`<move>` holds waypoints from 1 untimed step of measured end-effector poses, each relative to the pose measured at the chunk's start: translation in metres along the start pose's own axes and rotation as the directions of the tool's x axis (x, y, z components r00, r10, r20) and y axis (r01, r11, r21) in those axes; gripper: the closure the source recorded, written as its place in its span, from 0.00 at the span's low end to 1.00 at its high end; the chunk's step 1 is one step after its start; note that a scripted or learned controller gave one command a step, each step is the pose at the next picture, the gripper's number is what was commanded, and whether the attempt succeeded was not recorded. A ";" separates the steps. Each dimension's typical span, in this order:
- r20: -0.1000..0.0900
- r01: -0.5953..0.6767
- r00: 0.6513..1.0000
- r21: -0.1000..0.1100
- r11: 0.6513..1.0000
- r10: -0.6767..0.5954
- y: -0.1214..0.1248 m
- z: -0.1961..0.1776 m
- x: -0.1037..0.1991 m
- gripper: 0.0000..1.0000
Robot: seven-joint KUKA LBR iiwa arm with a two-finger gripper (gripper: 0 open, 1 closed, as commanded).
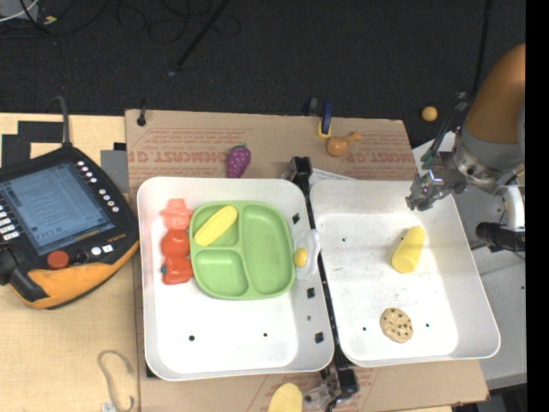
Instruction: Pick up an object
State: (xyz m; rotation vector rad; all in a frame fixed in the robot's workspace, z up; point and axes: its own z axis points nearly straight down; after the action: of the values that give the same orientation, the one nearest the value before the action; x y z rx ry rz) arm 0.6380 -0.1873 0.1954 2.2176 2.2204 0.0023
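Two shallow white bins sit side by side on the worktop [69, 333], on a sheet of cardboard [257, 140]. At the far left lies a teach pendant [60, 221] with a grey screen and orange underside. The left bin [223, 350] holds an orange-red toy figure [175, 243] along its left wall, touching a green divided plate [253, 260]; a yellow corn cob [214, 225] lies tilted in the plate's upper-left compartment. A small yellow piece [301, 257] sits just beside the plate's right rim. Behind the bin, on the cardboard, are a purple grape bunch [238, 160] and, further right, an orange pear-like toy [342, 143]. The right bin [463, 316] holds a yellow, stubby cylinder-shaped object [408, 249], tilted, near the middle, and a round tan cookie [396, 324] with dark specks nearer the front. The tool [422, 194] hangs over the bin's back right corner, apart from both; whether it is wide or narrow I cannot tell.
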 end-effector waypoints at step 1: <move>-0.001 -0.002 1.000 0.001 1.000 0.002 0.001 -0.035 -0.001 1.00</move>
State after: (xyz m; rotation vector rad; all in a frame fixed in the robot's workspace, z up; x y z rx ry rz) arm 0.6385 -0.1886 0.2301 2.2211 2.2188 0.0031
